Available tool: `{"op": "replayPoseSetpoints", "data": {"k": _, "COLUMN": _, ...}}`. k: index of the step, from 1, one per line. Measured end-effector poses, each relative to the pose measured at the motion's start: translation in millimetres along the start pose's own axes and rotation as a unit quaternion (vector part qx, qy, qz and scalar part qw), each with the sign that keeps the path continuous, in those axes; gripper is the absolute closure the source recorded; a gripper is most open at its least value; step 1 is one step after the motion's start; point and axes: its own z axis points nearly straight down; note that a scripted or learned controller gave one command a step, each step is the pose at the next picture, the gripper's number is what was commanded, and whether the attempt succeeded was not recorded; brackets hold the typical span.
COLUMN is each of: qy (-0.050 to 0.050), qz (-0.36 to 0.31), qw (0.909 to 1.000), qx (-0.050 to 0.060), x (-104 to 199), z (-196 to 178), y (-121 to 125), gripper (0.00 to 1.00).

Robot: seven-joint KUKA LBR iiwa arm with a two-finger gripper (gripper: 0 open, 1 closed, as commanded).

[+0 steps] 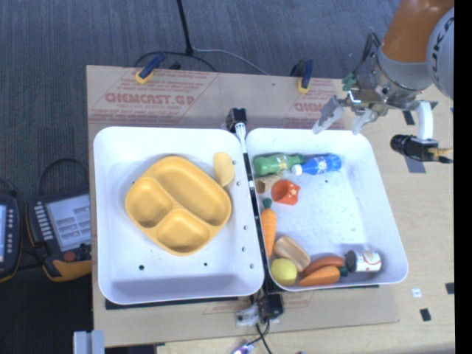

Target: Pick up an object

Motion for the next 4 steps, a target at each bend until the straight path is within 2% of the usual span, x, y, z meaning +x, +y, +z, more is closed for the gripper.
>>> {"op": "replayPoseSetpoints", "data": {"k": 1, "qy": 0.0, "qz": 0.055, "qw": 0.9985, "qx": -0.001, "x": 31, "z": 143, "y": -35, "gripper": 0.0}}
{"op": "replayPoseSetpoints", "data": {"k": 2, "qy": 0.003, "qz": -0.06, "qw": 0.9982, "qx": 0.004, "x": -4, "z": 165, "y": -12, "gripper": 0.0}}
{"op": "replayPoseSetpoints", "data": {"k": 3, "qy": -0.006, "qz": 0.03, "qw": 0.9995, "qx": 0.012, "x": 15, "z": 166, "y": 0, "gripper": 0.0}}
{"op": "replayPoseSetpoints", "data": {"k": 4, "qy": -0.006, "qz": 0.029, "qw": 0.9994, "qx": 0.015, "x": 14, "z": 157, "y": -1, "gripper": 1.0}}
